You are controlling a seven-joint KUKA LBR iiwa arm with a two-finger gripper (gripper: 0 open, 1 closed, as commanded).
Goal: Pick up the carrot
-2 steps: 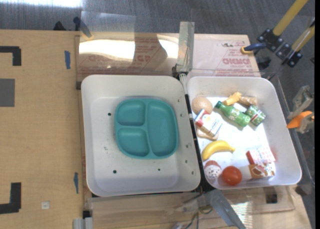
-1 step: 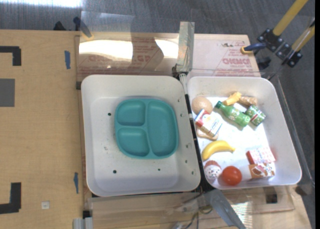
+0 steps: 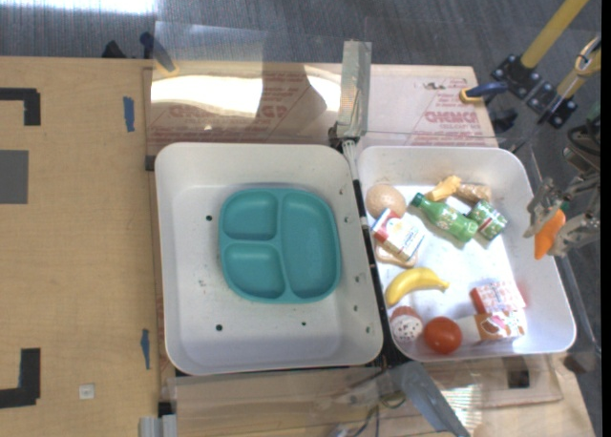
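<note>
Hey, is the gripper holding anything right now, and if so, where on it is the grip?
The gripper sits at the right bin's right rim with the carrot, an orange piece, hanging right below it. It looks gripped by its upper end, though the fingers are too unclear to confirm.

Hand point(image 3: 551, 218) at the camera view's right edge, fingers clasping an orange piece.

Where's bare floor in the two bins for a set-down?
Left bin: a bare band all round the teal divided plate, widest along the front. Right bin: crowded; bare bits only between banana and red-white carton, and right of the green bottle.
</note>
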